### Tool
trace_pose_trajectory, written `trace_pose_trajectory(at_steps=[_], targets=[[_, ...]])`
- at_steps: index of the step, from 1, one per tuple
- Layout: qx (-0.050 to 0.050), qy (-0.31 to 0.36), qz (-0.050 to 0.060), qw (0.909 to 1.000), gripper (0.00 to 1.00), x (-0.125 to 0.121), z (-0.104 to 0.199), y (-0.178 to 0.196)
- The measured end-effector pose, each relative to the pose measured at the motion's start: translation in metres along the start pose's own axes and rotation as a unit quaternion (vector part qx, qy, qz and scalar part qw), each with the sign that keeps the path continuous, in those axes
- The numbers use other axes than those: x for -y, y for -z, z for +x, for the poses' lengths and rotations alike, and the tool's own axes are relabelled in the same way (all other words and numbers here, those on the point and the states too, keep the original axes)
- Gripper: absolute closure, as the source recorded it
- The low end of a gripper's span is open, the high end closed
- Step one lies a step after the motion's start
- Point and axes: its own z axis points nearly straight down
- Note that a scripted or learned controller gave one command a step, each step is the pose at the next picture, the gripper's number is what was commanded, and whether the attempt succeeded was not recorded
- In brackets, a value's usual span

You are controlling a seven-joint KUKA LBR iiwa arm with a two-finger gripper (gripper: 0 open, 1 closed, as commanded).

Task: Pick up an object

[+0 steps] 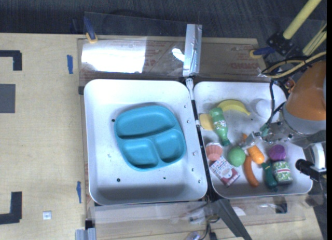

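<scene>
- The left bin (98, 130) holds a blue tray (149, 136) with three compartments.
- The right bin (207, 91) holds small toys: a banana (234, 107), a green bottle (220, 126), a green ball (236, 157), a carrot (250, 171), a red-and-white packet (224, 171), a purple piece (277, 152) and a green can (281, 172).
- The arm (310, 98) reaches over the right bin from the right side.
- The gripper (259, 134) is low in this bin, just above the carrot and near the ball; its grip state I cannot tell.
</scene>
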Motion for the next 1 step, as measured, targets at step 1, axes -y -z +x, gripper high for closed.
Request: trace_pose_trajectory(at_steps=[1], targets=[[0.000,-0.185,0.000,0.9828,0.00,-0.0013,0.0314,0.0252]])
